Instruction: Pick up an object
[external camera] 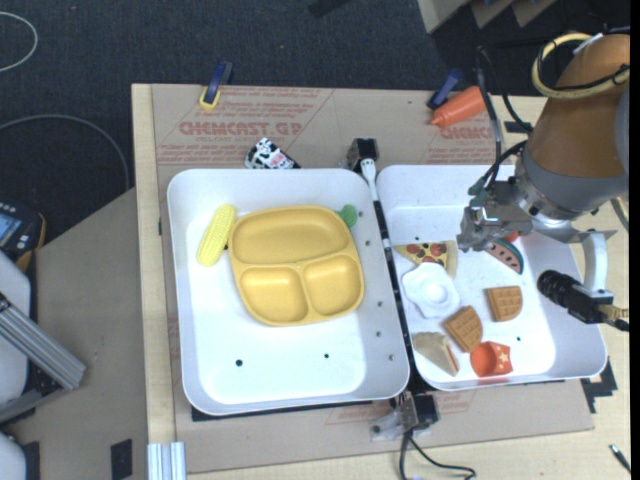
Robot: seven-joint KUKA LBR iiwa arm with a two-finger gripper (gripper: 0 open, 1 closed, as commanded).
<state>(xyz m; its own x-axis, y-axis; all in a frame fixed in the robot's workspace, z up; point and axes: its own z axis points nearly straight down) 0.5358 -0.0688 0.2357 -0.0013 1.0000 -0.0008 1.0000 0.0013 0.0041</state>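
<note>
Gripper (482, 230) hangs low over the far part of the right bin (570, 353), at the end of the big grey arm (585, 118). It looks dark and bunched up from above, so I cannot tell how it is set.

No toy has been lifted yet. All the small toys lie in the right bin, on the near side of the gripper. The pizza slice (426, 252) is the closest one, just beside the gripper on its left. The watermelon slice (508, 256) lies just beside it on the right. I think one of these two is the easy pick. The pizza slice lies flat, with its long side running left to right.

Now the things, big to small. The left bin (270, 373) is white, smooth and shallow. A yellow plate (295, 263) with three hollows sits in it. It looks like shiny plastic. A bumpy yellow corn cob (215, 234) lies touching the plate's left edge, and a bit of something green (347, 214) peeks out at the far right corner.

In the right bin there is a round white fried egg (431, 291), a brown waffle (503, 302), a brown cookie (463, 327), a pale bread wedge (436, 350) and a red strawberry (490, 359).
</note>
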